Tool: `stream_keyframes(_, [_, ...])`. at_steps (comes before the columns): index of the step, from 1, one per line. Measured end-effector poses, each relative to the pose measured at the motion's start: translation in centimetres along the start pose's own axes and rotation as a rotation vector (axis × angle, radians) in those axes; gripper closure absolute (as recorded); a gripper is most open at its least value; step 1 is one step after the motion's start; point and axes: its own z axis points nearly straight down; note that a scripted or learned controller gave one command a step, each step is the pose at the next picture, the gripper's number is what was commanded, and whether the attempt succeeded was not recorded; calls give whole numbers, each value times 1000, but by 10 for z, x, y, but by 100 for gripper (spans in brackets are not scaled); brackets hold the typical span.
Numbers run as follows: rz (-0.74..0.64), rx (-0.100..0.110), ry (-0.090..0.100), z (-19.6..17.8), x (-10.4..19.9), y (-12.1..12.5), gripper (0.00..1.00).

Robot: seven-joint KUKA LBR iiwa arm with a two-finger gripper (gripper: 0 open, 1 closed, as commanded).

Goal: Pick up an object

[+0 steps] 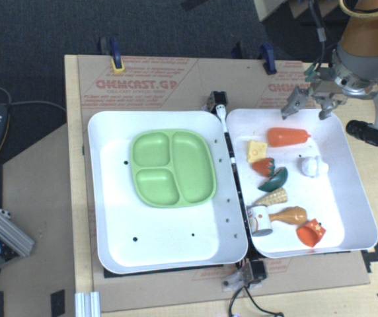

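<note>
From the camera above the bench I see my gripper [306, 106] up at the far edge of the right bin [354, 197]. Its two fingers [291, 107] are spread wide apart, and nothing sits between them.

Just below the open jaws lies an orange carrot [287, 136]. It lies flat, with its long side running left to right across the bin. The fat end is on the left and the thin end points right. It looks smooth and bright orange. The jaws are above it and are not touching it.

The right bin holds many small toys. Below the carrot and a bit left of the jaws is a yellow cheese wedge [257, 151]. Under that is a red piece [264, 166] touching a dark green piece [275, 178]. To the right is a small white thing [310, 167]. Lower down are a waffle cone [272, 197], a little can [259, 220], a brown drumstick [290, 215] and a red-orange thing [311, 233].

The left bin [110, 236], well to the left of the jaws, holds one green plate [173, 168] with three sections.
</note>
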Motion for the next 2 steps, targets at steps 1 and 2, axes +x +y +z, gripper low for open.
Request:
stream_keyframes(1, [-3, -15, -2, -9, 0, 3, 0])
stream_keyframes(2, [-3, -10, -1, 36, 7, 5, 0])
